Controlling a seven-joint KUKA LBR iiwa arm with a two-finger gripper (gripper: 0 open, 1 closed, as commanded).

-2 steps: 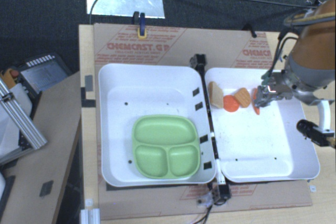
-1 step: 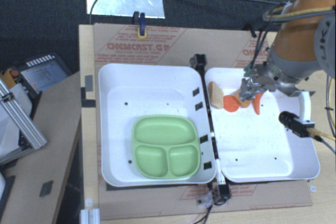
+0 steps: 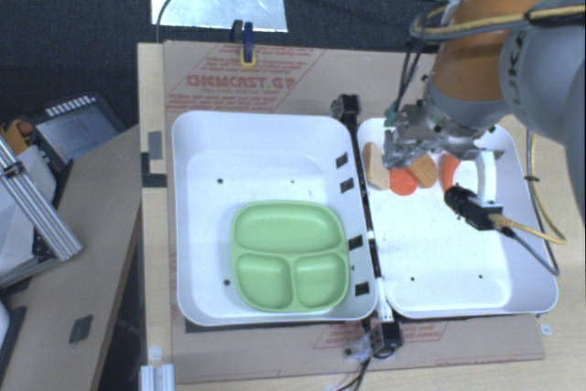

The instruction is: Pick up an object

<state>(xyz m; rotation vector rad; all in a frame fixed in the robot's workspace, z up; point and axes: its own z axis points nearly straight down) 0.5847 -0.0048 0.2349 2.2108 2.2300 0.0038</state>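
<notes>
Well, the grey arm (image 3: 494, 41) takes up most of the far right, bent down over the right bin (image 3: 458, 275), its orange band bulging above the wrist. To the left sits the left bin (image 3: 197, 197), and in its near half lies a green divided plate (image 3: 288, 252) with three compartments and nothing in them that I can see. The gripper (image 3: 407, 151) hangs low over the far left corner of the right bin, right above a small huddle of what look like toy foods. From where I stand I cannot tell whether the pincer is open or closed, or whether it has anything. The things to pick are all in that corner: a pale tan slab (image 3: 373, 165) close by the bin's left wall, a tan stub (image 3: 424, 172) just right of the gripper, an orange round piece (image 3: 403, 183) peeking out on its near side, and a red-orange piece (image 3: 449, 171) furthest right. They are crowded, some seemingly touching, so I'd judge the step in hand is settling on one of them. To do it well, the arm should centre on a single piece; the orange round piece looks the most exposed. It should come straight down so the neighbours are not shoved aside, close squarely across the piece, and lift slowly clear of the bin wall.
</notes>
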